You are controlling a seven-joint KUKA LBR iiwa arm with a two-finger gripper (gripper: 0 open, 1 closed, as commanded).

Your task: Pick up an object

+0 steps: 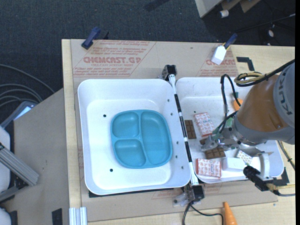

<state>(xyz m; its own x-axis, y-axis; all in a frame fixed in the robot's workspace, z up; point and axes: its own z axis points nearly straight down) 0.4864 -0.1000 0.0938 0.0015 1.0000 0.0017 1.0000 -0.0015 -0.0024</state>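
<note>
Blue, white, brown, orange

A light blue divided tray (pixel 140 138) lies in a white bin (pixel 89 125); red-and-white packets (pixel 208 168) and brown bars (pixel 214 152) fill the other white bin (pixel 197 86); orange-banded grey arm (pixel 265 109).

Divided tray (pixel 141 138) in left bin (pixel 93 97); packets (pixel 207 168) in right.

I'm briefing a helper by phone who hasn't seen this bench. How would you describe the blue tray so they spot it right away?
Look at the two white bins side by side and take the left bin. Lying flat in its middle is the blue tray, a rounded plate split into three compartments. It is the sole item in that bin, and far larger than the small red-and-white packets and brown bars in the right bin.
</note>
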